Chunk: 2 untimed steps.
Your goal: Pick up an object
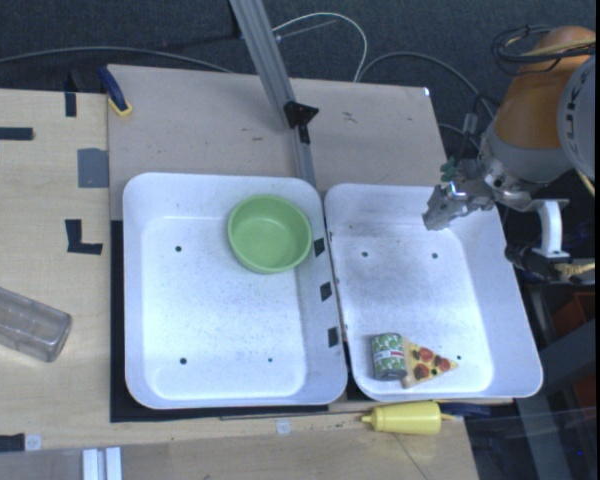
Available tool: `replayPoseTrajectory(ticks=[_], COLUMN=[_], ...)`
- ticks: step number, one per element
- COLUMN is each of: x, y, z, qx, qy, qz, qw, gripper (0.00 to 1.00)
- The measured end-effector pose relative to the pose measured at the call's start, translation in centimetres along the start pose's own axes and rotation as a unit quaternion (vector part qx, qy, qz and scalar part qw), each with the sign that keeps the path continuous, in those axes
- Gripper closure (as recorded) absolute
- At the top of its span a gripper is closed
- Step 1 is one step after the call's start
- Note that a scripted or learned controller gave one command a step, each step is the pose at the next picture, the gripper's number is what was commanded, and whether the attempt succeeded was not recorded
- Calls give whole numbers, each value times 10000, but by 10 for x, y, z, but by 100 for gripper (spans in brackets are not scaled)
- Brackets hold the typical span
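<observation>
A green bowl (270, 233) sits upright in the left bin (160, 298), near its far right corner. In the right bin (400, 288), close to the front edge, a small green can (387, 356) lies next to a pizza-slice toy (428, 361), the two touching. My gripper (442, 211) hangs over the right bin's far right corner, well away from the can and the slice. Nothing shows between its fingers.
A yellow mustard bottle (408, 419) lies on the bench just in front of the right bin. A clear plastic container (18, 321) rests at the far left. A grey pole (265, 53) slants down to the gap between the bins.
</observation>
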State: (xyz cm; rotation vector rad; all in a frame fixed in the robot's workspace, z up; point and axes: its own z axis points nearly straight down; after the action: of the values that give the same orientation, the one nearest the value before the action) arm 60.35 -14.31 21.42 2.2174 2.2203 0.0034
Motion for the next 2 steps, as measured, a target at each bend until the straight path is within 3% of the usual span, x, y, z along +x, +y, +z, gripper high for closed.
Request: replayPoseTrajectory(ticks=[1,2], x=[0,53], y=[1,-8], z=[-51,-55], qx=[-4,24], qy=[-2,11], qz=[-2,-25], qw=[10000,10000], gripper=[100,100])
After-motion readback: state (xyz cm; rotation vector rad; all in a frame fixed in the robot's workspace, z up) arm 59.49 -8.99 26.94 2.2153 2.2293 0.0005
